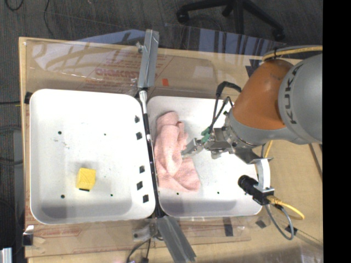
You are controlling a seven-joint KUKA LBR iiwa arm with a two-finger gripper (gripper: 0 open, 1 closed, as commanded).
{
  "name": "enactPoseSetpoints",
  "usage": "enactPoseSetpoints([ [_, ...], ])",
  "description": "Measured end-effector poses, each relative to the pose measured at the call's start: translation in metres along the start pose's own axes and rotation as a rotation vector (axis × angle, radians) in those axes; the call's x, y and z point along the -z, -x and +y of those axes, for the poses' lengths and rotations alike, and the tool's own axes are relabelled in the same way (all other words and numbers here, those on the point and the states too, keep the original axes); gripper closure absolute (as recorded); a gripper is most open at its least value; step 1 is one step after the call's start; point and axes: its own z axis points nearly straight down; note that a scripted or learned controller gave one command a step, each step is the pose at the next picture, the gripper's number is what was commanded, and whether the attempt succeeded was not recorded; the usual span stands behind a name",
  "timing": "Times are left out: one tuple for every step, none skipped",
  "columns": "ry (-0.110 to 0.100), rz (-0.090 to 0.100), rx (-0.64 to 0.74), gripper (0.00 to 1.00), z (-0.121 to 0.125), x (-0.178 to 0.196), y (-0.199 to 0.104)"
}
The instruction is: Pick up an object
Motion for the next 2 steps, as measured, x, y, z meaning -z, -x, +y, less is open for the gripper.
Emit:
enactPoseSetpoints([
  [0.005,0.000,0.310,0.00,0.060,-0.119,0.005],
  [0.002,-0.001,0.044,0.00,0.056,-0.113,0.036],
])
